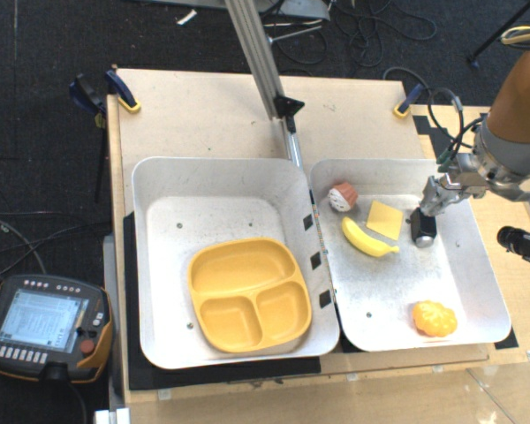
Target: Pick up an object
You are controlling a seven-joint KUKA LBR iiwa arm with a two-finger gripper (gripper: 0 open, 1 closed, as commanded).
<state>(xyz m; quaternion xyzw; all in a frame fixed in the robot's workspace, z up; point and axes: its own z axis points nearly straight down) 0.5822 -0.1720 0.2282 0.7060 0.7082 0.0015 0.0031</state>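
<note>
In the right bin lie a yellow banana, a flat yellow square block touching the banana's far side, a small red and white ball-like thing near the bin's back left corner, and a lumpy orange-yellow thing near the front. My gripper hangs low over the back right part of this bin, just right of the yellow block and apart from it. I see nothing held in it.
The left bin holds a yellow plate with three compartments. A slanted metal pole rises from between the bins at the back. A teach pendant lies off the bench at the left.
</note>
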